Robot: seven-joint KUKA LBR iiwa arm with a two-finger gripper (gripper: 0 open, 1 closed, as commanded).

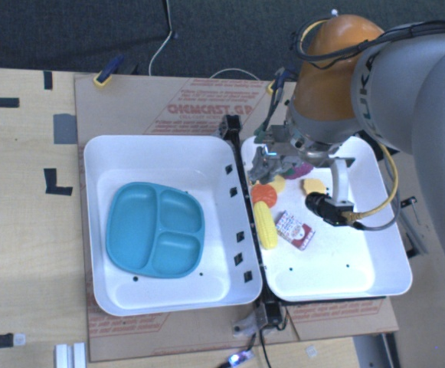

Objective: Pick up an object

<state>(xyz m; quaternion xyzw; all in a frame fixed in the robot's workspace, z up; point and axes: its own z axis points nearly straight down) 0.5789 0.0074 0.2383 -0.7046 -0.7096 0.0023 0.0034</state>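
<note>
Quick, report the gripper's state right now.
Gripper: low in the right bin above the toy pile; open or shut cannot be told.

divided plate (155, 229) in left bin (99, 156); corn cob (265, 225) and packet (294, 230) in right bin (375, 271)

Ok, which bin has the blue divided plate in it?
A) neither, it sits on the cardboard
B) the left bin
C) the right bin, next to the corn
B: the blue divided plate lies flat in the left bin, while the corn is in the right bin.
</note>
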